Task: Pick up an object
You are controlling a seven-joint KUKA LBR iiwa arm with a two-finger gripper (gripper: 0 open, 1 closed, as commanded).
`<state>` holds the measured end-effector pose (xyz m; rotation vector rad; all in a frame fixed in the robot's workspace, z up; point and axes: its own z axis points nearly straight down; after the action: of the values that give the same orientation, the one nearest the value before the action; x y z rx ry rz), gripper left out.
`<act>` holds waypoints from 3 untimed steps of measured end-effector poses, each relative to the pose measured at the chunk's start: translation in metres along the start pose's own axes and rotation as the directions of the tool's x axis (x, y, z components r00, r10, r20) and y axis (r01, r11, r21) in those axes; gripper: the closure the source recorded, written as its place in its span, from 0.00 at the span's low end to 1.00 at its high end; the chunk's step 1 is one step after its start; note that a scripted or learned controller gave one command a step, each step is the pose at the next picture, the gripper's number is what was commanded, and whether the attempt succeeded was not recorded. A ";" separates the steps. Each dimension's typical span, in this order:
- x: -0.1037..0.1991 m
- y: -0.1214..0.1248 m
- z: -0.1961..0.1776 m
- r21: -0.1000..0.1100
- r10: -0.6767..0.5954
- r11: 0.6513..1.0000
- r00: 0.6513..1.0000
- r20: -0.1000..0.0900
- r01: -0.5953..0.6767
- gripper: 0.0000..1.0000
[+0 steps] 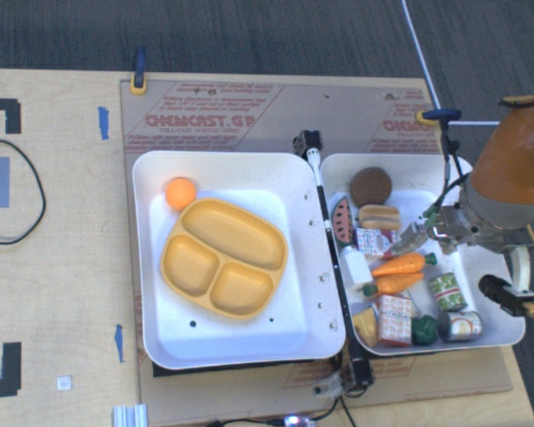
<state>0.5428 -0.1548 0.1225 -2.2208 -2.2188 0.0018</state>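
Note:
My gripper (430, 229) hangs low over the right bin (507, 334), at the end of the grey arm with its orange band (513, 154). It sits just above and to the right of two orange carrots (399, 272) and right of a hot dog bun (379, 216). Around them lie a brown round cookie (371, 186), a watermelon slice (342, 221), a white bottle (356, 268), a green-labelled can (445, 292), a silver can (461, 327), a green pepper (424, 330) and a red box (394, 318). I see nothing held.
The left bin (151, 327) holds a yellow divided plate (224, 256) and an orange ball (181, 193). A black rail (325, 229) runs between the bins. Blue clamps (139, 68) pin the board at the back.

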 end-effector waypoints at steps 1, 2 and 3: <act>0.034 -0.058 0.036 -0.014 -0.001 1.000 1.000 0.002 0.001 0.00; 0.033 -0.055 0.025 -0.024 0.001 1.000 1.000 0.007 -0.001 1.00; 0.033 -0.055 0.025 -0.024 0.000 1.000 1.000 0.007 0.000 0.00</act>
<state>0.4877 -0.1219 0.0976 -2.2365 -2.2342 -0.0171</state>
